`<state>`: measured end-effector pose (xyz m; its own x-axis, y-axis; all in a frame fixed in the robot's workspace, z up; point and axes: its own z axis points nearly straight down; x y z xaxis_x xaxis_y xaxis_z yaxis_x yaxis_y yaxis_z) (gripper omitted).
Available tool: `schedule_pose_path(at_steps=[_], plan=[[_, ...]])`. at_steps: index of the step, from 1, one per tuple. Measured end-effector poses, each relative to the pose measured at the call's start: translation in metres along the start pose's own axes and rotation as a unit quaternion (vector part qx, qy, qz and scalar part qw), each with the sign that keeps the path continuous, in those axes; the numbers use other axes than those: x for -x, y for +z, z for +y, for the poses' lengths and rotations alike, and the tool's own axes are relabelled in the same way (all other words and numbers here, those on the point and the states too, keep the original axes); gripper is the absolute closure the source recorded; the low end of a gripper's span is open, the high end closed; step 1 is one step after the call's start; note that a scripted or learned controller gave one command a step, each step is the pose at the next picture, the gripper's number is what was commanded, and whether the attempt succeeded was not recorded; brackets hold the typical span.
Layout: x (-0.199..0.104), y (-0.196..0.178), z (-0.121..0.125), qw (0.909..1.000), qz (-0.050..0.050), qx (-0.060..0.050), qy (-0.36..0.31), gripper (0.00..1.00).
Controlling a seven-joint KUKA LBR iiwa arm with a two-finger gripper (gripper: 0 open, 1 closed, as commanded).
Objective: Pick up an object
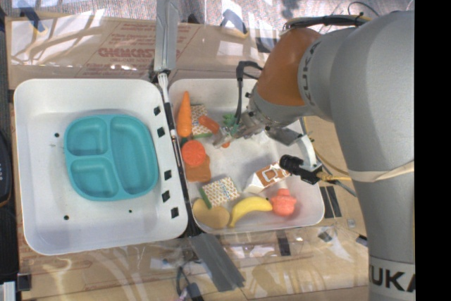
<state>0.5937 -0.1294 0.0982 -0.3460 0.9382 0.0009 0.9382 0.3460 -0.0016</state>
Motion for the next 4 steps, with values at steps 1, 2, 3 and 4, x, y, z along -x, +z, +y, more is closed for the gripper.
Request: schedule_pose_path(at_steps=[1,2,3,4], plan=[[0.007,-0.045,0.012,0.9957,0.0,0.0,0.092,1.0],[0.036,-0.078,0.028,0.9981,0.0,0.0,0.061,1.0],[-0.011,-0.024,0.041,0.986,0.001,-0.002,0.166,1.0],[-0.014,0.003,0.052,0.9907,0.0,0.001,0.136,1.0]])
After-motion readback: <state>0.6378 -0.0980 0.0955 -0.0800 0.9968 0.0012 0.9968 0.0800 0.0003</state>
